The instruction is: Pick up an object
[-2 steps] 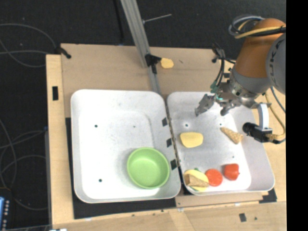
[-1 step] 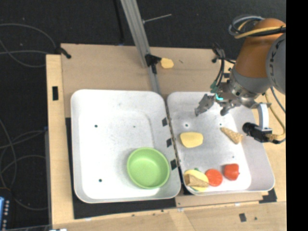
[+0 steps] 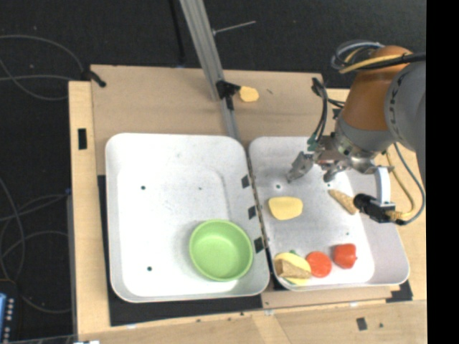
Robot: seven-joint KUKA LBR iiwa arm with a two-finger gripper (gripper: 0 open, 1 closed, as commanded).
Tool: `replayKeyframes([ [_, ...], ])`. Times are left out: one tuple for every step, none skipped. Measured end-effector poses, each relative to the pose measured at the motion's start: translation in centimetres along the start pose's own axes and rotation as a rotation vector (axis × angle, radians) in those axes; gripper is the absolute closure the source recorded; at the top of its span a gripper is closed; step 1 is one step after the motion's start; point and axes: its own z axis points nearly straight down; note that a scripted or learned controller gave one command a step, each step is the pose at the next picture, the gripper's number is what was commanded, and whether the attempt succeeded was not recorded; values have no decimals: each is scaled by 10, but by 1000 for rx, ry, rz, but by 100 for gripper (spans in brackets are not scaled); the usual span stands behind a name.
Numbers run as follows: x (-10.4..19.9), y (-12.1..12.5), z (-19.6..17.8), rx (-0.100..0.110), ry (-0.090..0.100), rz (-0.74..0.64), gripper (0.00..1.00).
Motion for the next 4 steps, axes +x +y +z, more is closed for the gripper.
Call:
replayKeyframes([
  [-2, -6, 44, 1, 0, 1, 0],
  [-4, -7, 71, 0, 0, 1, 0],
  [-5, -5, 59, -5, 2, 5, 100],
  [-1, -8, 14, -8, 4, -1, 100],
])
